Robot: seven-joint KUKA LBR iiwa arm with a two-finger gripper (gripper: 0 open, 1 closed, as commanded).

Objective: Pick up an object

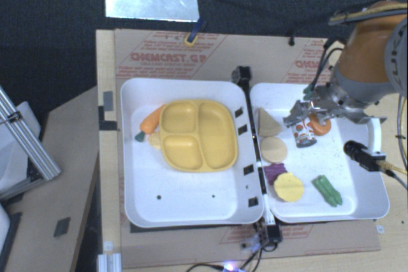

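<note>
The camera view looks down on two white bins side by side on a cardboard sheet. The left bin (134,194) holds a yellow divided plate (194,135) that fills most of its middle, leaving bare floor along the near side and a narrow strip at the far side. A toy carrot (151,119) lies wedged between the plate's left rim and the bin's left wall, its long axis slanting from near-left to far-right, green top toward the near-left. In the right bin (366,200), just past the dividing wall, lie a tan wedge (268,122), a round tan disc (274,150), a purple piece (274,171) and a yellow round piece (289,188), stacked near to far in a column; the purple and yellow pieces touch. A green toy vegetable (327,190) lies near the front, its long axis running far-left to near-right, with open floor around it. The gripper (305,119) hangs over the far middle of the right bin, above a small red and white object (306,134) beside an orange piece (320,127); whether its fingers grasp anything I cannot tell.
</note>
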